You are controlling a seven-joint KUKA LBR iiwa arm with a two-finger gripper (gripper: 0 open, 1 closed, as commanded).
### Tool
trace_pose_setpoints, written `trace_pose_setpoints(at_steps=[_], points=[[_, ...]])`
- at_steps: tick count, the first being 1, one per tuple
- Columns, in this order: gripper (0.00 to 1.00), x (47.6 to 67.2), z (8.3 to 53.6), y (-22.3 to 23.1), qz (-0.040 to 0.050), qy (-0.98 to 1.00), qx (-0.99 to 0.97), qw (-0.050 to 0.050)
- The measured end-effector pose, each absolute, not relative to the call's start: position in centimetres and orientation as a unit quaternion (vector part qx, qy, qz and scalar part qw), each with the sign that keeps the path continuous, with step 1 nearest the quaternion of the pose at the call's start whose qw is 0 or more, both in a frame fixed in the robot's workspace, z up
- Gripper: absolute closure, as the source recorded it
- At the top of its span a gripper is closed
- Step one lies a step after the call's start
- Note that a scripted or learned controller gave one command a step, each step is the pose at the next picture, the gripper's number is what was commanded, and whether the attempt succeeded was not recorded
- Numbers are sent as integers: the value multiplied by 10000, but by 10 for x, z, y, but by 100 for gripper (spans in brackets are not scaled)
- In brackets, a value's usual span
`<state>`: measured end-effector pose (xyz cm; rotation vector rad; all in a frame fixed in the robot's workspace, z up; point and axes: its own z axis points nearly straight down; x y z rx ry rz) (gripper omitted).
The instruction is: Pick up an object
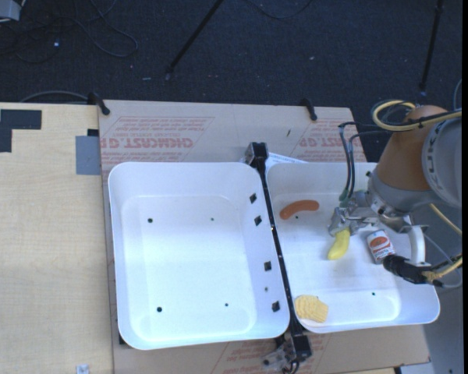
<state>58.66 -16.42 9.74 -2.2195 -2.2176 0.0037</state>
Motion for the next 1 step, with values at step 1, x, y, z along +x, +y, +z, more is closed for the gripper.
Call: trace_pose_setpoints(at_steps=[1], points=[[100,593,128,-76,-6,-7096,-7046,8]])
